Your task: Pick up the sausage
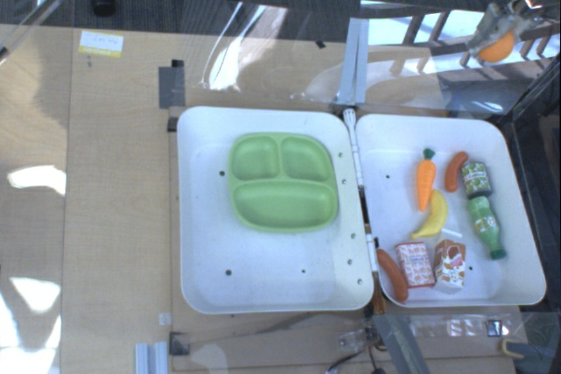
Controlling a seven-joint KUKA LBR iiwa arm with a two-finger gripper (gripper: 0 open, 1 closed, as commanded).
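Sausage (455, 172): right bin (517, 280), 1 o'clock, touching a small jar (476, 179) | End effector (517, 13): far off at 1 o'clock, fingers cannot tell | Risk: second sausage (393, 274) at 7 o'clock invites wrong pick; jar crowds the grasp.

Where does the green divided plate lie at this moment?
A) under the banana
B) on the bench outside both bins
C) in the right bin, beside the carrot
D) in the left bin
D: the green divided plate lies flat in the left bin, while the carrot and banana lie in the right bin.
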